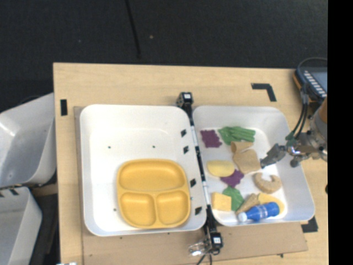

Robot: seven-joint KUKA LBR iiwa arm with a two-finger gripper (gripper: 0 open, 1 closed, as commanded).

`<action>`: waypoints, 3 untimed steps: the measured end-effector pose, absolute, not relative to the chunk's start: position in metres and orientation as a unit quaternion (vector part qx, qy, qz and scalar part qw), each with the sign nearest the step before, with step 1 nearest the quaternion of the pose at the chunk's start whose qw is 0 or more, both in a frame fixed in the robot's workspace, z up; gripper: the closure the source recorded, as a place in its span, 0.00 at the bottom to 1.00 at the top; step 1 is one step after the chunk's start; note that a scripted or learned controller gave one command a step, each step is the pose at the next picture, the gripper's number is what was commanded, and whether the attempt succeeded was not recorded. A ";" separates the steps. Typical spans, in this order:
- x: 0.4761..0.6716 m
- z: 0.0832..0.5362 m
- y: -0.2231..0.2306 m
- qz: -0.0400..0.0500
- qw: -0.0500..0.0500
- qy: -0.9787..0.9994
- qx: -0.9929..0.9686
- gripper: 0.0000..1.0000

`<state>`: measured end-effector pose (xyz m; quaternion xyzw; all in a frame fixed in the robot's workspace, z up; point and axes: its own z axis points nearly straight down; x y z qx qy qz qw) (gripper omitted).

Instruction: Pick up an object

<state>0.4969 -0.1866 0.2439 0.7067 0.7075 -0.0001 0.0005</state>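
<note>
The right bin (295,195) holds several toy foods. A green leafy piece (237,133) and a purple piece (210,138) lie at the back. A tan bread slice (246,160) and a yellow oval (220,168) sit in the middle, with a bitten tan ring (267,182) to their right. At the front are a yellow wedge (222,202) and a blue bottle (259,212) lying on its side. My gripper (272,155) reaches in low from the right edge, just right of the bread slice and above the ring. Nothing shows in its grasp.
The left bin (99,148) holds a yellow divided tray (153,193) in its front half. A second purple piece (234,177) and a green piece (234,196) lie among the foods. A ridge with black clips (194,148) separates the bins. Cables hang at the far right.
</note>
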 end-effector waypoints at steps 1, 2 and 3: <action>0.498 0.255 -0.188 0.000 0.002 0.708 0.706 1.00; 0.517 0.093 -0.187 -0.001 0.000 0.707 0.708 1.00; 0.516 0.129 -0.178 -0.001 -0.001 0.707 0.708 1.00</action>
